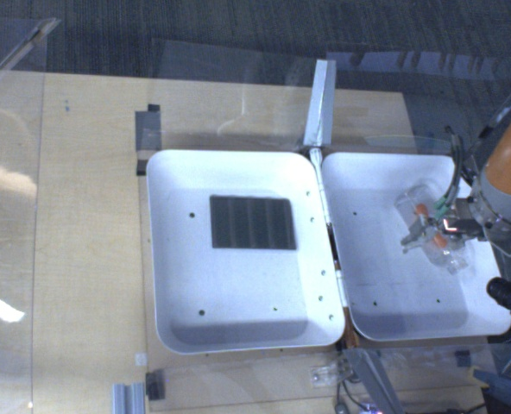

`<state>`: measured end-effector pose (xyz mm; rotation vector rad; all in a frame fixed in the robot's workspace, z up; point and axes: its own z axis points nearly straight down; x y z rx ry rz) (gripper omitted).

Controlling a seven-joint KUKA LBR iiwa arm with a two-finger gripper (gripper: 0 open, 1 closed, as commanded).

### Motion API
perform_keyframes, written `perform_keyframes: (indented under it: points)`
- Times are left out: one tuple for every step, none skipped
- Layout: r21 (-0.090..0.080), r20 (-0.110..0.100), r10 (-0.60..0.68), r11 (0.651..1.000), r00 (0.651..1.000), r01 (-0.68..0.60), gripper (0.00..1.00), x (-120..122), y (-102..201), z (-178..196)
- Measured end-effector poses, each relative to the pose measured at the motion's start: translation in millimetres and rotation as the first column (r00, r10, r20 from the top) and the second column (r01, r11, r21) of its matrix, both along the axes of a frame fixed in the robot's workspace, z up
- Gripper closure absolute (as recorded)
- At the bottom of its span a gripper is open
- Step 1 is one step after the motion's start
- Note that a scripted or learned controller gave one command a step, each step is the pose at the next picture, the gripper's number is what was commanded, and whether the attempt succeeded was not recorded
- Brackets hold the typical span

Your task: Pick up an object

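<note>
A clear plastic object (417, 203) with small orange and green bits lies in the right white bin (368, 274), toward its right side. My gripper (429, 229) is low over this object, reaching in from the right and partly covering it. The object's see-through body blurs into the gripper parts. Whether anything is held cannot be made out. A flat dark grey ribbed rectangle (252, 222) lies in the middle of the left bin (165, 257).
The arm's orange band (510, 162) hangs over the right bin's right edge. An upright metal bar (319, 102) stands behind the seam between the bins. Clear panels border the wooden bench (74, 231) on the left.
</note>
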<state>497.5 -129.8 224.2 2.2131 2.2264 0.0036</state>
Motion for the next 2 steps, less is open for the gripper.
perform_keyframes:
  points:
    - [-0.001,0.001,0.069,0.998,0.998,-0.069,0.00,54,-69,4]
    - [-0.003,0.004,0.215,0.977,0.977,-0.215,0.00,109,-75,-128]
